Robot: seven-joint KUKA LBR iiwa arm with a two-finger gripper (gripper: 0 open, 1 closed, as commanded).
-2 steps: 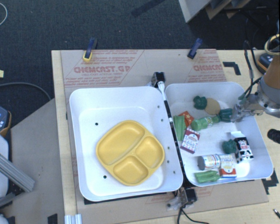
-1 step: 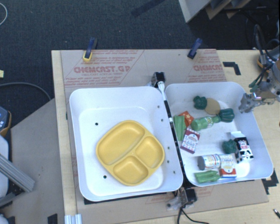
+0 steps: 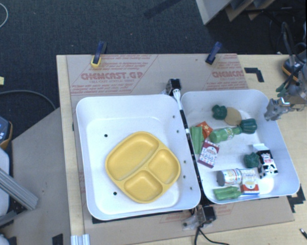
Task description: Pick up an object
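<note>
The right white bin (image 3: 278,140) holds several small objects. Among them are a green pepper (image 3: 219,111), a tan round piece (image 3: 233,115), a green bottle (image 3: 229,133), a red and white packet (image 3: 208,154), a lying can (image 3: 237,177) and a black and white toy cow (image 3: 266,163). My gripper (image 3: 275,110) hangs at the bin's upper right rim, off to the right of the objects. Nothing is between its fingers that I can make out.
The left white bin (image 3: 91,147) holds a yellow divided plate (image 3: 142,166). Clamps (image 3: 97,55) sit at the back of the cardboard board. Cables and grey equipment lie off the bench to the left.
</note>
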